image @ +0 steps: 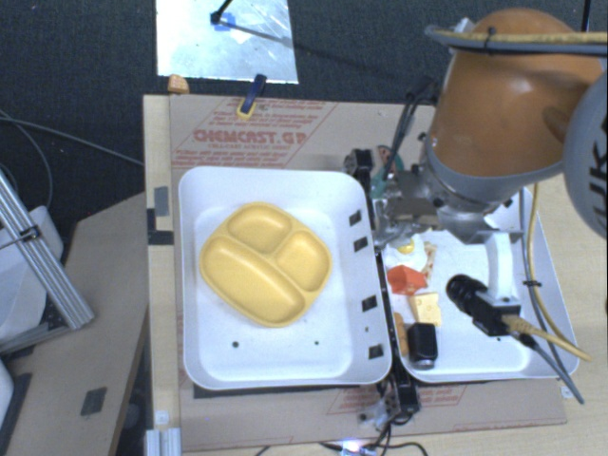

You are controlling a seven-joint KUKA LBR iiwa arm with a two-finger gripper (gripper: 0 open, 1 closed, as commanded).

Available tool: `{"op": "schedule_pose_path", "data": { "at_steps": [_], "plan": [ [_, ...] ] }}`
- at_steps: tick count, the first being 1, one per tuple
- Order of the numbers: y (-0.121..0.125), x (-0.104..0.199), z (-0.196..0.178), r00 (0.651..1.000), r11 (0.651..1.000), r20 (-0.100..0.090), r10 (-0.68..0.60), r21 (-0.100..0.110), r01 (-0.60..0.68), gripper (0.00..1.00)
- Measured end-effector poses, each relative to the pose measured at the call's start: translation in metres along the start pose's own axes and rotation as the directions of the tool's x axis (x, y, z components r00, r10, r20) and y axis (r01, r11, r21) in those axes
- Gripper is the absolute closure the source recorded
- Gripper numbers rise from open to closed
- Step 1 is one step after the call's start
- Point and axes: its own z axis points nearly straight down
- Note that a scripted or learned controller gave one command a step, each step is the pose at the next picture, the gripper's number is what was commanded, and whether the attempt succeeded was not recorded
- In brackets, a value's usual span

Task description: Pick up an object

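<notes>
Yellow divided plate [265,263] in left white bin [211,354], cardboard sheet [285,133] beneath

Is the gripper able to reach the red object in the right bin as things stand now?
Probably yes. The red object lies uncovered on the right bin's floor, just below the arm's wrist, with a yellow piece next to it. Nothing lies over it.

I note two bins side by side on the tabletop [114,245]. The left bin [285,354] holds a divided plate [264,262] at its middle. The right bin [475,357] holds several small objects along its left wall, beneath the arm [513,93].
</notes>
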Motion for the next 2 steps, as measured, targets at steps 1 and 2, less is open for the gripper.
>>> {"op": "schedule_pose_path", "data": {
  "at_steps": [1,2],
  "plan": [
    [0.032,0.027,-0.015,1.000,1.000,0.000,0.000,-0.003,0.000,1.00],
    [0.054,-0.006,0.085,1.000,1.000,0.004,0.008,0.009,-0.008,1.00]
  ]
}}
